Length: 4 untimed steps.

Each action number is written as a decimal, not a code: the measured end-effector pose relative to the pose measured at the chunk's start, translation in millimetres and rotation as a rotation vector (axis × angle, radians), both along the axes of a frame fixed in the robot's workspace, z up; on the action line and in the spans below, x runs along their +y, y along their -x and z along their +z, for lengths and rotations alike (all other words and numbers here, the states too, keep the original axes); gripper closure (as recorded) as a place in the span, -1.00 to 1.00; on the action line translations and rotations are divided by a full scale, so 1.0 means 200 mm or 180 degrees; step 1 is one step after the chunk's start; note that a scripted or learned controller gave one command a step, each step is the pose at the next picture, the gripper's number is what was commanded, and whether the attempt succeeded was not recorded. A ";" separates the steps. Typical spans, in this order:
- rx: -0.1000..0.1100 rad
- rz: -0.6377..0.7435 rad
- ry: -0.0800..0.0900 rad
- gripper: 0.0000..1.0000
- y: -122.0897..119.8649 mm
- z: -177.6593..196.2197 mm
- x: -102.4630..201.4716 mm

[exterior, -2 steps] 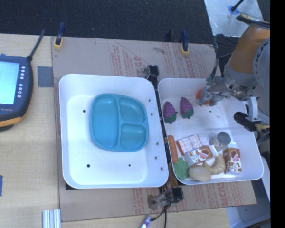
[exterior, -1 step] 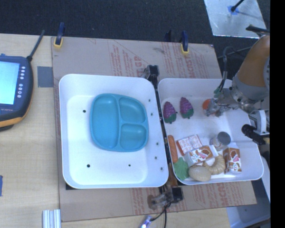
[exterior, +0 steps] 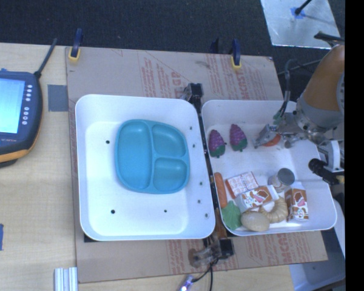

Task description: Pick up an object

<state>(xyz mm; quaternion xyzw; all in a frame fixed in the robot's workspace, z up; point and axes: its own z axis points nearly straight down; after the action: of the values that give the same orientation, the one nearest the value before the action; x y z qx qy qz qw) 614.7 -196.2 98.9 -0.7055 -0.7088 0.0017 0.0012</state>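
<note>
Robotics lab: teach pendant (exterior: 9,117) on bench, cardboard (exterior: 170,71) clamped w/ clips (exterior: 235,53), robot arm (exterior: 321,93) over white bins (exterior: 85,162)

Both white bins, the left bin (exterior: 85,162) and the right bin (exterior: 261,111), look like smooth moulded plastic with a soft sheen, and the blue divided plate (exterior: 151,156) in the left one has the same smooth plastic look, slightly matt. They sit on a sheet of brown cardboard (exterior: 164,71), matt and printed in faded red, laid over a pale wood-grain bench top (exterior: 24,223). The two purple grape bunches (exterior: 227,139) look like bumpy plastic, and the small cartons (exterior: 255,193) seem to be glossy printed paper.
</note>
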 end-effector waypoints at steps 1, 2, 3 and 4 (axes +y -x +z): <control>-0.0005 -0.0003 -0.0005 -1.00 -0.21 -0.03 0.04; -0.0002 -0.0007 -0.0005 -1.00 -0.12 -0.03 -0.08; -0.0006 -0.0002 -0.0004 -1.00 -0.21 -0.04 -0.08; 0.0000 0.0000 -0.0001 -1.00 -0.09 -0.04 -0.08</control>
<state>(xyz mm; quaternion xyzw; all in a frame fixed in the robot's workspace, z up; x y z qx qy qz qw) 633.1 -211.6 91.8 -0.7055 -0.7087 0.0015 0.0014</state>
